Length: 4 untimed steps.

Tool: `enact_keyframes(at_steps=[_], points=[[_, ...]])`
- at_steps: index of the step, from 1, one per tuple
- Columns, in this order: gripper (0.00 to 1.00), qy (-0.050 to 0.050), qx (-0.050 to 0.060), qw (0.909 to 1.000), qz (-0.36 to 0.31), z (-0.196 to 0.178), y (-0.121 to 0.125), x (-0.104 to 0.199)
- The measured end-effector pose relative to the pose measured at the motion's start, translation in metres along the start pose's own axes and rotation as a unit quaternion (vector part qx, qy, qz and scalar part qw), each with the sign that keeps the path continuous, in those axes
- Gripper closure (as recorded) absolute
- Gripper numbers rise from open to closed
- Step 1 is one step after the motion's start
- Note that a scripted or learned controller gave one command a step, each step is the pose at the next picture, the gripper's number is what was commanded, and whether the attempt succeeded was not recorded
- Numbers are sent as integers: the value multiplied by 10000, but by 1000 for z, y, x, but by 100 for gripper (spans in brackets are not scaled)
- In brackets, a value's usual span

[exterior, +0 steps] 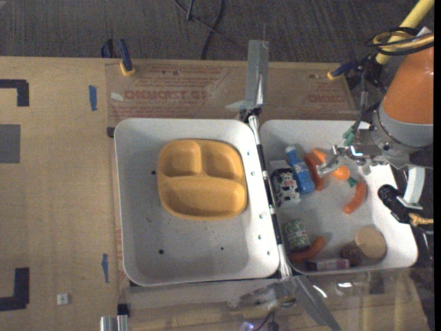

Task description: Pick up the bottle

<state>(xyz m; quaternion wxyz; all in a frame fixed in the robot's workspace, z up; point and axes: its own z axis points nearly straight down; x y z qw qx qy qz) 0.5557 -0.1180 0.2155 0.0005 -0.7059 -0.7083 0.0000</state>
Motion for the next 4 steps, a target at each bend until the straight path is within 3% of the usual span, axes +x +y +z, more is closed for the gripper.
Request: enact_keyframes(at_steps=[1,2,3,4], points=[[0,-33,-110,9999,-125,104,19,11],[100,-22,-77,9999,-110,98,17,10],[100,1,78,10000,37,130,94,23],[100,-6,-22,9955,-952,29,112,129]])
